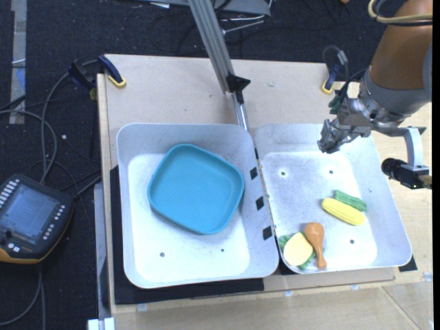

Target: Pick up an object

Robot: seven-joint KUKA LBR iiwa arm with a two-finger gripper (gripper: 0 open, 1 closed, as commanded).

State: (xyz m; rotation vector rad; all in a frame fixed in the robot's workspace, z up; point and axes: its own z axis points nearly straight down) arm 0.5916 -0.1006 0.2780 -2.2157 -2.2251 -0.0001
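Note:
In the right bin [295,177] lie a yellow corn cob with a green husk [344,209], an orange drumstick [315,240] and a pale yellow slice with a green edge [297,250] near the front rim. My gripper [330,143] hangs over the bin's far right part, well above and behind the corn cob. Nothing shows between its dark fingers. The arm's orange band [405,43] rises toward the upper right.
A blue square plate [196,188] lies in the left bin [137,253]. A metal pole [216,40] slants down to the divider between the bins. Clamps sit at the bench's far corners, and a teach pendant [31,215] lies off the bench to the left.

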